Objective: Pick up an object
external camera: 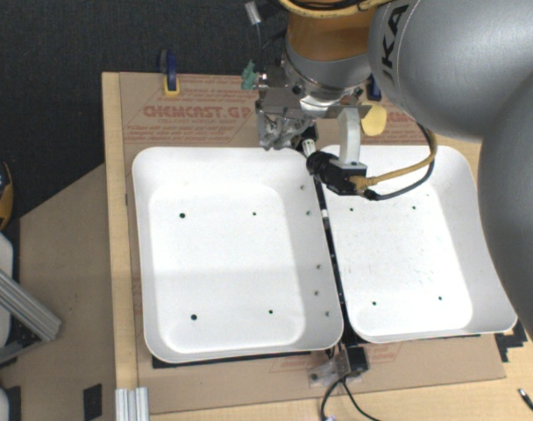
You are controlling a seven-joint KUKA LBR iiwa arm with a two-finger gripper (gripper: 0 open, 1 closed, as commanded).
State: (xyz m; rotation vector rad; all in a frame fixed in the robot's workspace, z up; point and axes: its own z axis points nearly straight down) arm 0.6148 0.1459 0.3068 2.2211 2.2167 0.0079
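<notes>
Camera view shows the end effector (282,132) poised over the back rim between both white bins (218,261) (finger state I cannot tell), presumably ready to descend.

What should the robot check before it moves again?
1. Something to pick in the left bin: not ok, only small dark dots show.
2. Something to pick in the right bin: cannot tell, the arm hides part.
3. Pincer over a bin: not ok, it sits by the far rims.
4. Thing held in pincer: cannot tell.
5. Bins flat on the bench: ok.
</notes>
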